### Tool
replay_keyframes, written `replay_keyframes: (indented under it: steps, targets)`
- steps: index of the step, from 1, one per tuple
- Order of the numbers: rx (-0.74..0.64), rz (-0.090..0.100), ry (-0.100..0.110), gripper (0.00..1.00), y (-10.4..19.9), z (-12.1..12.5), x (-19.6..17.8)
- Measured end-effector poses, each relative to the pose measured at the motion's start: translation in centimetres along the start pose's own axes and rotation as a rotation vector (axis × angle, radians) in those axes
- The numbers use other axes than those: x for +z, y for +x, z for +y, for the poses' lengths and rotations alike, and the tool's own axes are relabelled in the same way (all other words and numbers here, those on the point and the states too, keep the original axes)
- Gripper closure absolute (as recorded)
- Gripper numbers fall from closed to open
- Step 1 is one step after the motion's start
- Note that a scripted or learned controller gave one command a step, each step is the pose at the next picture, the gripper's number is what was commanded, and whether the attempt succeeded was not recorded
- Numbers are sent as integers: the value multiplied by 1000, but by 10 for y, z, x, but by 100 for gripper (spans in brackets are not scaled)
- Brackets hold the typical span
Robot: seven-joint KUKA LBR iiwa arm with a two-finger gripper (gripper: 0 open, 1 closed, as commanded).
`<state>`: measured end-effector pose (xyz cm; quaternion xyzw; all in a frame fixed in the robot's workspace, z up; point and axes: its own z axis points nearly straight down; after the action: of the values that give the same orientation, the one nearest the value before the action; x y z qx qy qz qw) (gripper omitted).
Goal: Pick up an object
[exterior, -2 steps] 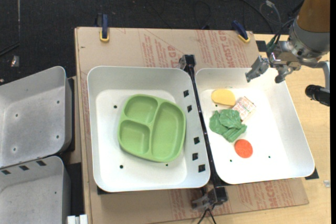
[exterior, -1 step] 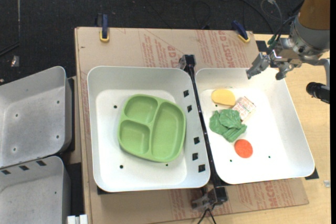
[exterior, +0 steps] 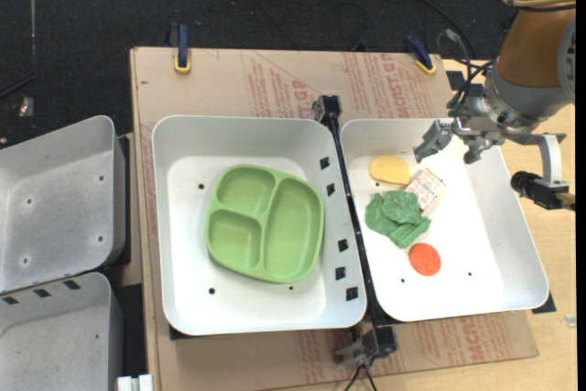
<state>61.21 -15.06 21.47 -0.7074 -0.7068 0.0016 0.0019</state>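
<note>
In the right bin (exterior: 513, 252) lie a yellow oval piece (exterior: 390, 168), a small white and red packet (exterior: 427, 190), a crumpled green cloth (exterior: 396, 217) and an orange disc (exterior: 424, 259). My gripper (exterior: 454, 142) hangs over the bin's far right part, above and to the right of the yellow piece and the packet. Its two dark fingers stand apart with nothing between them. The grey arm with its orange band (exterior: 540, 32) comes in from the upper right.
The left bin (exterior: 183, 197) holds a green divided tray (exterior: 266, 222). Black clips run along the wall between the bins (exterior: 346, 215). Blue and yellow clamps (exterior: 182, 50) hold the cardboard base at the back. White panels (exterior: 55, 197) lie to the far left.
</note>
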Motion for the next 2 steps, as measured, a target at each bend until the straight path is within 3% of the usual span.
replay_keyframes:
  steps: [2]
  targets:
    - [0, -3, -6, 0, 5, -4, 115]
